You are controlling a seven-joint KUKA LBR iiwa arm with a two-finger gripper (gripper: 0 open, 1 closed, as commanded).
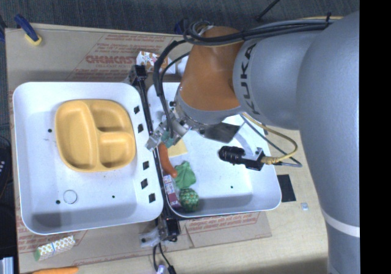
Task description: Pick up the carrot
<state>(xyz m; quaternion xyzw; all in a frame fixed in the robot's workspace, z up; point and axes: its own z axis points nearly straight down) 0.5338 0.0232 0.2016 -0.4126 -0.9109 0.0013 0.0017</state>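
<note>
One carrot (165, 160) lies lengthwise along the right bin's (269, 196) left wall — just below the gripper (164, 137), whose grip I cannot tell.

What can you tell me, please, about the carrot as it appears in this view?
The carrot is a small orange toy, plastic by its look, with a green leafy top at its lower end. It lies flat in the right bin, close along that bin's left wall, its tip pointing up toward the tool, which sits just above that tip. Its leafy end lies beside other small items near the bin's lower left corner.
</note>
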